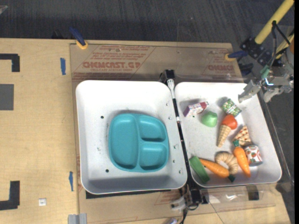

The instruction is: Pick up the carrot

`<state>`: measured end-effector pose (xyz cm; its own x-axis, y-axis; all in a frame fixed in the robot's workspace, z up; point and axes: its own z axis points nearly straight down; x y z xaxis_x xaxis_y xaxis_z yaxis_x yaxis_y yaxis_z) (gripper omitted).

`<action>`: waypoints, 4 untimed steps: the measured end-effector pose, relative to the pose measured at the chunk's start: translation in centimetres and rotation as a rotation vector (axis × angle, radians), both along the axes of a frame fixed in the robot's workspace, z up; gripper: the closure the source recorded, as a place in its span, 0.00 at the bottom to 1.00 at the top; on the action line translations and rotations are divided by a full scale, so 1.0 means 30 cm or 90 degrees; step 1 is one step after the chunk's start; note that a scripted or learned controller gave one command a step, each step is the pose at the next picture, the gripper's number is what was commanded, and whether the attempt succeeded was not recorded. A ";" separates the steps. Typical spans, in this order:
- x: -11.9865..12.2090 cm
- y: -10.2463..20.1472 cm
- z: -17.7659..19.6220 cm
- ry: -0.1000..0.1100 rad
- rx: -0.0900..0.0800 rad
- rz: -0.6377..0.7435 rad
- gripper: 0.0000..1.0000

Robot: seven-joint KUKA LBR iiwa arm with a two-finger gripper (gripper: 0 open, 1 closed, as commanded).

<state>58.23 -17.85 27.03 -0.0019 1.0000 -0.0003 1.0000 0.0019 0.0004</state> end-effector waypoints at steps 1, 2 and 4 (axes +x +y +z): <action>-0.159 -0.100 -0.335 0.004 0.000 -0.010 0.00; -0.289 -0.041 -0.546 -0.003 -0.001 0.094 0.00; -0.329 0.071 -0.604 -0.007 -0.002 0.045 0.00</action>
